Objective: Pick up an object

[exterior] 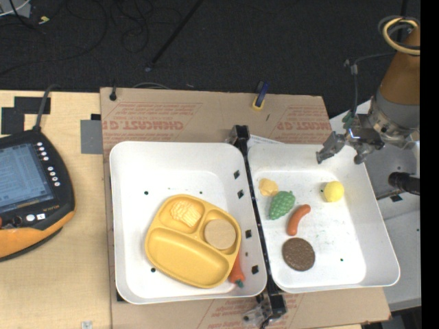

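The right bin (374,225) holds a small yellow piece (268,186), a green bumpy toy (281,204), an orange-red sausage (298,219), a yellow ball (333,192) and a brown disc (299,253). My gripper (345,151) hangs above the far right corner of that bin, up and to the right of the yellow ball. Its two dark fingers (328,149) are spread apart with nothing between them.
The left bin (137,177) carries a yellow divided tray (178,252) with a waffle piece and a tan disc. An orange carrot (236,271) lies by the divider. A teach pendant (27,190) sits far left. Cardboard lies under both bins.
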### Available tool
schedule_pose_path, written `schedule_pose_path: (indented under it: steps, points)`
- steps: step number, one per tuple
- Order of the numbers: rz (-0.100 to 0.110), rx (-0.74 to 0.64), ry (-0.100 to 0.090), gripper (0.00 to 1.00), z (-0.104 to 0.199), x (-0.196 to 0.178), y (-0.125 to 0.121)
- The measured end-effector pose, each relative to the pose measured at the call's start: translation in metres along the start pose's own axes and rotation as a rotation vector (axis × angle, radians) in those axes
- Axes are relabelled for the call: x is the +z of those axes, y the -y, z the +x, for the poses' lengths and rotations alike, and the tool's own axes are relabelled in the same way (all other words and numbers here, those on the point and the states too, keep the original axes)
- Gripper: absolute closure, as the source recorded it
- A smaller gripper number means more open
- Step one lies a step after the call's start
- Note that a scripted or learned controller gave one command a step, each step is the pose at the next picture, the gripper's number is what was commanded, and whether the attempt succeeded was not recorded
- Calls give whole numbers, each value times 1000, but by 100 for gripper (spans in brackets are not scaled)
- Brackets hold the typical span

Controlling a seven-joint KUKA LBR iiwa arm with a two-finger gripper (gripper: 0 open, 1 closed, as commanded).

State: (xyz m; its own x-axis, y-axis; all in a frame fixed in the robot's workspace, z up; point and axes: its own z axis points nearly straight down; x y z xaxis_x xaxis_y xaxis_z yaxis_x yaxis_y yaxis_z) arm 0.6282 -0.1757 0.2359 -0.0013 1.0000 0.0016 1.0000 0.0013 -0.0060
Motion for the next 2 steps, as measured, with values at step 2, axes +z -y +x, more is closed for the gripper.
schedule_pose_path:
  steps: [2]
  points:
    - [11, 0, -4, 100, 42, 72, 46]
